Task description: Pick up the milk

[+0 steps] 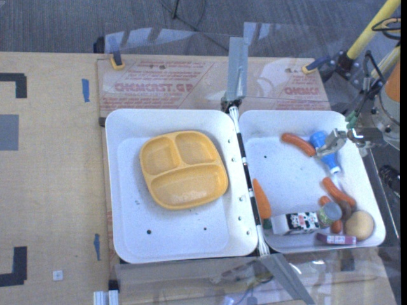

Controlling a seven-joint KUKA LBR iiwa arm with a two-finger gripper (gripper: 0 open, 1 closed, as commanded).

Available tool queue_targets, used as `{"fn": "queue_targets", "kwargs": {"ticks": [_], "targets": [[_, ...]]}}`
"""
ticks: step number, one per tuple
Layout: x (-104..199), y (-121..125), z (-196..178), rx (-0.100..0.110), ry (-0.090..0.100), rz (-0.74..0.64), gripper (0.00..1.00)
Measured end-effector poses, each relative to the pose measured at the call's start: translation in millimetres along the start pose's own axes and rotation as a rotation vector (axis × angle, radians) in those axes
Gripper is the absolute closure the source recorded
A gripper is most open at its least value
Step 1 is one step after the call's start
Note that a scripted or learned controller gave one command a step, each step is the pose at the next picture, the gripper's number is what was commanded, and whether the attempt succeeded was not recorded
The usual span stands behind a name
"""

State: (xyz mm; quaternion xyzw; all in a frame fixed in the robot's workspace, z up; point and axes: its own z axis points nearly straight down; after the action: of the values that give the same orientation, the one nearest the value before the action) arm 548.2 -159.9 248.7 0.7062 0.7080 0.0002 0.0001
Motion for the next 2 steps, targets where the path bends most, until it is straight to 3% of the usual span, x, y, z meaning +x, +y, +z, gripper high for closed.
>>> {"fn": "queue_targets", "kwargs": {"ticks": [1, 2], "targets": [[35.9, -69.2, 133.8, 0.001, 0.000, 0.066, 0.00], [19.1, -68.9, 160.2, 0.001, 0.002, -0.039, 0.00]]}}
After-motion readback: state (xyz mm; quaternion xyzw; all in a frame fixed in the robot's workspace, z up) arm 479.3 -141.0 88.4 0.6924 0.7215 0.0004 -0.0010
